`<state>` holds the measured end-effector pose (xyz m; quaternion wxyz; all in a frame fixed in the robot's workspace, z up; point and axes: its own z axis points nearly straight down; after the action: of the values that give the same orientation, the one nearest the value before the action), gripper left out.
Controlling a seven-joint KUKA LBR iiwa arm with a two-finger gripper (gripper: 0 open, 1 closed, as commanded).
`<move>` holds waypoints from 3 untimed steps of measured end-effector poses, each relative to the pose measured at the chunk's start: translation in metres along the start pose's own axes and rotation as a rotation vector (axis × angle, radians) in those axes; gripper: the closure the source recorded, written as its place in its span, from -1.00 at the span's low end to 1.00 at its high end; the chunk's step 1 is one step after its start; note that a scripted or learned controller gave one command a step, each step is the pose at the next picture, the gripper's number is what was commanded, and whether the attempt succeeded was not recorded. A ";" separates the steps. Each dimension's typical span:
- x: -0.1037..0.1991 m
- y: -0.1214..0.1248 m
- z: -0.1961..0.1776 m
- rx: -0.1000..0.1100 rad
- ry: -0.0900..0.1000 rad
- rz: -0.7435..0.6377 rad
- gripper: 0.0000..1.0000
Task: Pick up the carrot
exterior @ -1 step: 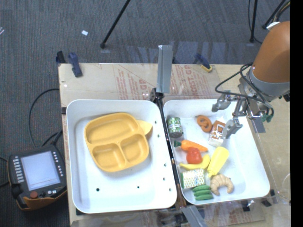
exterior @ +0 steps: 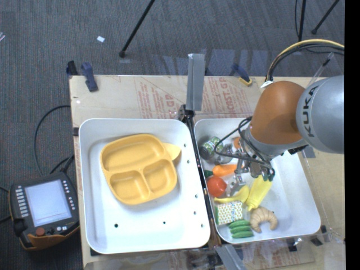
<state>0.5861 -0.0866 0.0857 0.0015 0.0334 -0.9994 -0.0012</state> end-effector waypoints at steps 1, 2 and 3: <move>-0.019 -0.001 -0.003 0.002 -0.005 -0.289 -1.00; -0.016 0.009 -0.002 0.001 -0.004 -0.732 -1.00; 0.013 0.003 -0.002 0.001 -0.002 -0.976 -1.00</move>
<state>0.5734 -0.0846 0.0874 -0.0002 0.4982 -0.8670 -0.0015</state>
